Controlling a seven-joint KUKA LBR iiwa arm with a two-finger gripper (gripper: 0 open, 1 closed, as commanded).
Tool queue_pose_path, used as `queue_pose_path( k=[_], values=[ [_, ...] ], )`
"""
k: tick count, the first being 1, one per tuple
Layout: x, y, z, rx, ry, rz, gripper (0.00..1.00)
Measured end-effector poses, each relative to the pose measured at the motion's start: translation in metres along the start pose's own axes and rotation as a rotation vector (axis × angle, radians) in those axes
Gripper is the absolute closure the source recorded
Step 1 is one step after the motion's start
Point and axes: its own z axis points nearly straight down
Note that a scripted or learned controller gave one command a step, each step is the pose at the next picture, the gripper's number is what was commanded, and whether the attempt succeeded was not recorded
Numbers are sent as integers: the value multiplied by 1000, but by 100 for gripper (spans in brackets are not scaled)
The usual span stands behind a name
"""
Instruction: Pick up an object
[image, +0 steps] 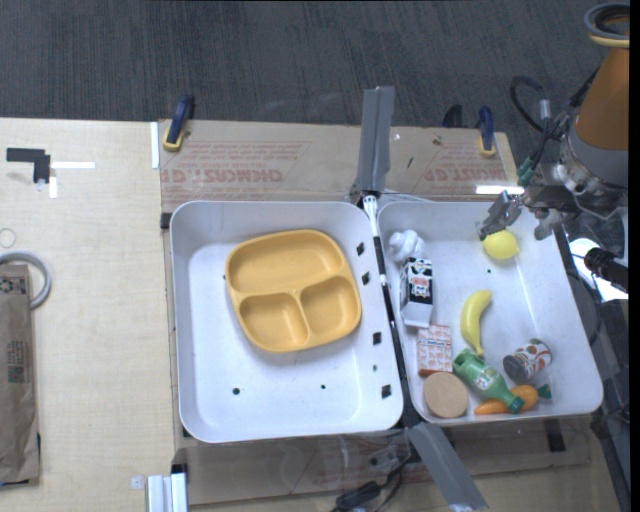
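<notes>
Lemon (500, 245), a small round yellow toy fruit with a smooth skin, lies at the far side of the right bin (575, 300), and we judge it the likely target because the gripper (522, 210) hangs just above and beside it. We cannot tell whether the gripper is apart or together; nothing is seen clamped in it. We note the arm reaches in from the right, which suits a far-corner item standing apart from the clutter. The banana (475, 318), milk carton (418, 284), green bottle (486, 379) and can (528, 359) crowd the near half. The left bin (190, 330) holds a yellow divided plate (292, 290).
</notes>
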Motion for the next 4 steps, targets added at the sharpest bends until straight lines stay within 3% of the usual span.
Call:
queue_pose_path(
  k=[1, 2, 3, 4],
  values=[
    [-3, -33, 112, -1, 0, -199, 0],
    [-3, -33, 112, -1, 0, -199, 0],
    [13, 17, 76, -3, -1, -175, 0],
    [-5, -25, 149, -1, 0, -328, 0]
  ],
)
